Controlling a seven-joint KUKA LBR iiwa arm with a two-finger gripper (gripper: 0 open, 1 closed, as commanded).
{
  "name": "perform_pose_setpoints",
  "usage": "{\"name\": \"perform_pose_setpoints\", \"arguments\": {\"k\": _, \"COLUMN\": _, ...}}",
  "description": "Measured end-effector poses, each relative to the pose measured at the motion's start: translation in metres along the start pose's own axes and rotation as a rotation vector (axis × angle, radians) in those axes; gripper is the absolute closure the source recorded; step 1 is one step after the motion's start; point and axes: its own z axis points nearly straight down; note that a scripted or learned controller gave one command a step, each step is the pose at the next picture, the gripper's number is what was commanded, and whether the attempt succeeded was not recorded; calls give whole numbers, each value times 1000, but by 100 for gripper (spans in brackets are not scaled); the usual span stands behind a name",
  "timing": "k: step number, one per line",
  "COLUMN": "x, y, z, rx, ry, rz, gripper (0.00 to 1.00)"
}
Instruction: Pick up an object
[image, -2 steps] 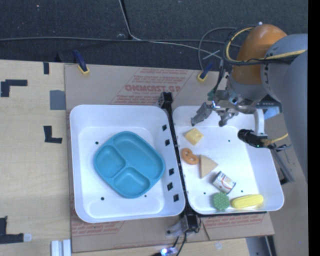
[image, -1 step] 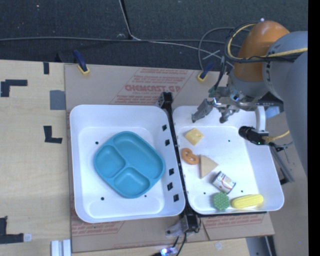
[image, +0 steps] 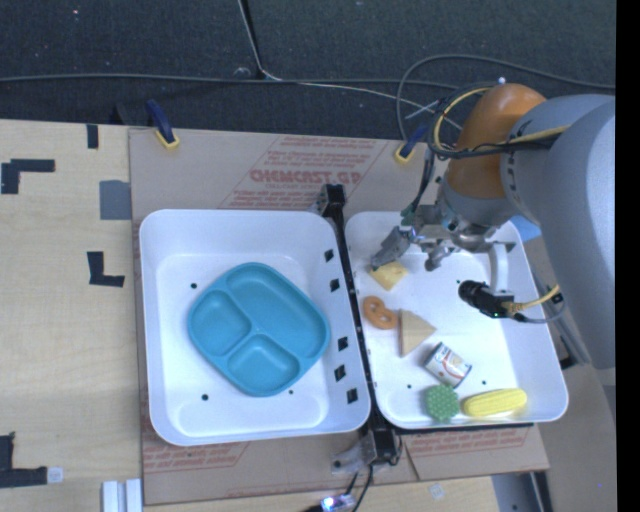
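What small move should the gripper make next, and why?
Probably lower and close on the yellow block. The gripper sits at the right bin's upper left, one finger tip just above that block, nothing seen between the fingers.

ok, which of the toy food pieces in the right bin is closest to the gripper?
The pale yellow cheese-like block, at the bin's upper left just under the gripper. The pretzel, tan wedge, can, green piece and corn lie lower.
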Motion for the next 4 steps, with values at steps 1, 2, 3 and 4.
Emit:
{"name": "perform_pose_setpoints", "arguments": {"k": 1, "x": 1, "y": 0, "z": 46, "rx": -6, "ry": -1, "rz": -1, "gripper": 0}}
{"name": "perform_pose_setpoints", "arguments": {"k": 2, "x": 1, "y": 1, "z": 33, "rx": -9, "ry": -1, "rz": -2, "gripper": 100}}
{"name": "perform_pose_setpoints", "arguments": {"k": 3, "x": 0, "y": 3, "z": -9, "rx": -10, "ry": 1, "rz": -1, "gripper": 100}}
{"name": "perform_pose_setpoints", "arguments": {"k": 4, "x": 1, "y": 5, "z": -51, "rx": -10, "ry": 1, "rz": -1, "gripper": 100}}
